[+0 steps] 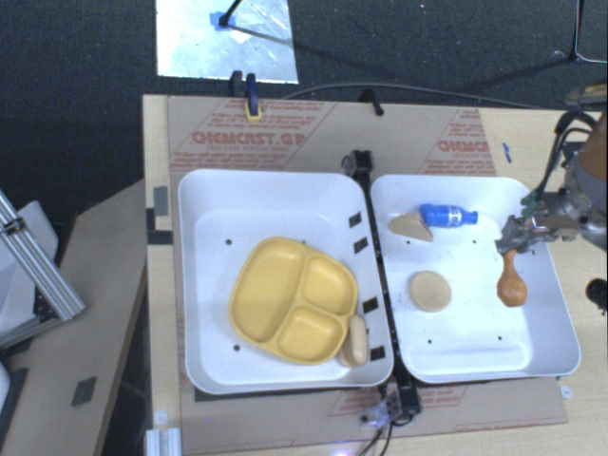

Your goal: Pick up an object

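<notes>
Camera view: by the right bin's [546, 345] right edge, the gripper [515, 243] pinches the thin neck of an orange-brown pear-shaped gourd [511, 281], its fingers narrow on it, the rounded bulb hanging below

Red "CHEMCAST GP" lettering, twice, on the brown protective sheet [285, 131] under the bins.

Two white bins [285, 193] on a printed cardboard sheet [275, 136].
</notes>
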### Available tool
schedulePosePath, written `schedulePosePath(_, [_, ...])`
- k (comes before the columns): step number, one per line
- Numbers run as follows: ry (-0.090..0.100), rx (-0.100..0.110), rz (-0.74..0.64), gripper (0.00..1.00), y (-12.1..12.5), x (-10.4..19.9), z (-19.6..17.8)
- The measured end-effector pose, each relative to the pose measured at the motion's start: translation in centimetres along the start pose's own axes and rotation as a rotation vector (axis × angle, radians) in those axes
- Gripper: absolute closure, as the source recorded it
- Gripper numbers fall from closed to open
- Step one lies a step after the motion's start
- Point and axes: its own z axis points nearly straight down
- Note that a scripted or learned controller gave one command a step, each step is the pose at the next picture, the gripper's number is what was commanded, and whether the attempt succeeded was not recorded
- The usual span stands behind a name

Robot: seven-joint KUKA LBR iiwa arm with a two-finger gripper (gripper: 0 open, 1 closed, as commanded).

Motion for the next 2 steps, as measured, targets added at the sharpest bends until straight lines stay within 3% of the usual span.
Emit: schedulePosePath(2, [0.001,0.004,0.001,1.00,3.0,11.1,2.5])
